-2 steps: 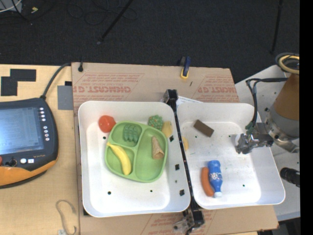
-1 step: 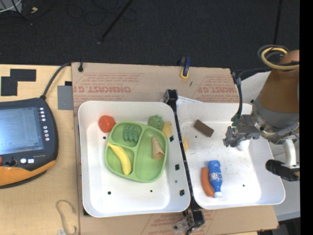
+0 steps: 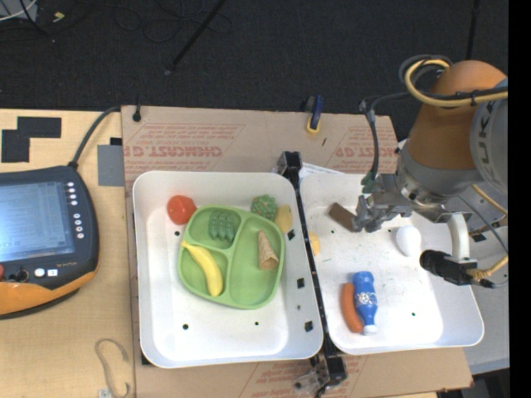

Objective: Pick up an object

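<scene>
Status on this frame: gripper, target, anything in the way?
Gripper low in right bin, at brown block. No grasp visible. White egg close beside; bottle and sausage nearer front.

Banana (image 3: pixel 204 269) in tray (image 3: pixel 241 297) (left bin (image 3: pixel 158 322))

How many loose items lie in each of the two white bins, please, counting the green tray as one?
Left bin: 7 (green tray, banana, tomato, peas, cone, broccoli, yellow piece)
Right bin: 5 (blue bottle, hot dog, white egg, brown block, small yellow piece)
Total: 12
</scene>
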Controlling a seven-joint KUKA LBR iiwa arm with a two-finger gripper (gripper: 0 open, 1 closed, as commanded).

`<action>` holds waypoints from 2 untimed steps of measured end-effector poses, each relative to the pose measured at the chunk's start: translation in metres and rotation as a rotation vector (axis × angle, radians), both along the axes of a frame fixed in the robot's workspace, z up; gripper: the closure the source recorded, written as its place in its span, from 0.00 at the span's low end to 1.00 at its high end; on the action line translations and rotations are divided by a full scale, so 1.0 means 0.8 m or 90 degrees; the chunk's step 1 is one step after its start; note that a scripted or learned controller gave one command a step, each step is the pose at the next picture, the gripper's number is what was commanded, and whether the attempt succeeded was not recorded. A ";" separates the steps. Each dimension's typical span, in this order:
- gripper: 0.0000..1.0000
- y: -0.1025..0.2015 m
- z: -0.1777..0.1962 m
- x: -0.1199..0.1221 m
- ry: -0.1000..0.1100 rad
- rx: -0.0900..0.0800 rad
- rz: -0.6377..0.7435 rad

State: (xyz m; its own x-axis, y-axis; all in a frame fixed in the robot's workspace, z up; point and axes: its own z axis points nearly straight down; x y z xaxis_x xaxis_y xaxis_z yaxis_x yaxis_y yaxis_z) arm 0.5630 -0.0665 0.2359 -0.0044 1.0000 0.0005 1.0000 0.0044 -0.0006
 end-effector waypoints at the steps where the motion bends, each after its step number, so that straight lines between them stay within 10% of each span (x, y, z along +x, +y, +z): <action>1: 1.00 0.007 -0.010 -0.014 0.003 0.000 -0.003; 2: 1.00 -0.010 0.000 -0.006 0.001 0.000 -0.003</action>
